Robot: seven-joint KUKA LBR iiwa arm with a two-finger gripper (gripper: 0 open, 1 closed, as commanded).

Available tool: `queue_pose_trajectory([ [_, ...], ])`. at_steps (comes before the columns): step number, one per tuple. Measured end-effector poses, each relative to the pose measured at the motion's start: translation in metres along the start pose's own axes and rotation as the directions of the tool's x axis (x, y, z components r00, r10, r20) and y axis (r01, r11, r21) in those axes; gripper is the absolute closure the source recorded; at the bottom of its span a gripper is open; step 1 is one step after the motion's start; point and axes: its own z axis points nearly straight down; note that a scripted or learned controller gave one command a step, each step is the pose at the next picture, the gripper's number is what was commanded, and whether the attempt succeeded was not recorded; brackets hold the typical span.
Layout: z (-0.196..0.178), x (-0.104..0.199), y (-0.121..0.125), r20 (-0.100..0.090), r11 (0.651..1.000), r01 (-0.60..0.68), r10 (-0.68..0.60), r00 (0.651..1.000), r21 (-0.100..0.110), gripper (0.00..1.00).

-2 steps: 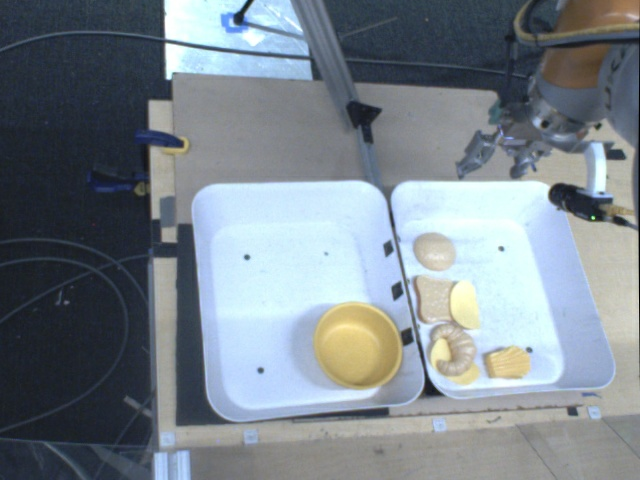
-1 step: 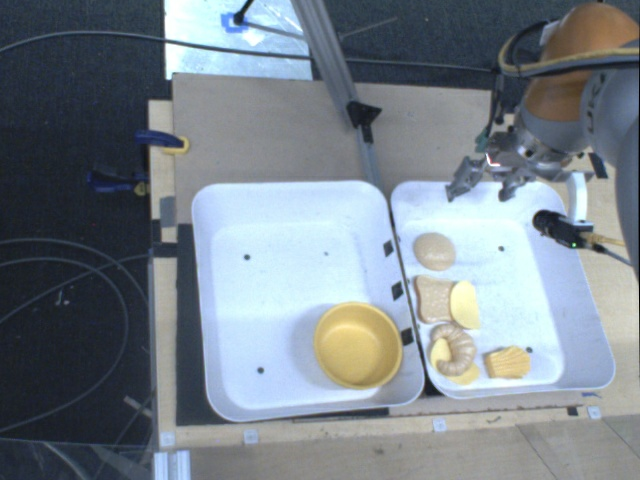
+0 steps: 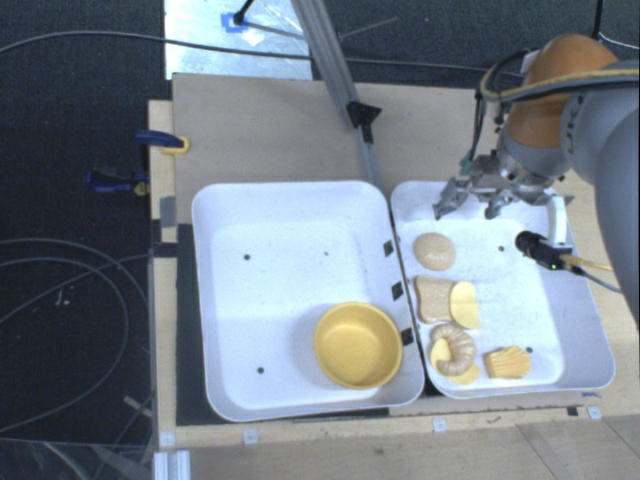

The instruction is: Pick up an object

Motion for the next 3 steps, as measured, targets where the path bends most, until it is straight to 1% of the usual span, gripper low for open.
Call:
queue_pose_trajectory([
  [1,-0.014,0.000,0.002,0.001,1.000,0.000,0.000,1.000,-0.007,1.00],
  [2,-0.067,-0.004,-0.006,0.001,1.000,-0.002,0.002,1.000,-0.007,1.00],
  [3,-0.106,-0.005,-0.004,0.000,1.000,0.003,-0.003,1.000,-0.007,1.00],
])
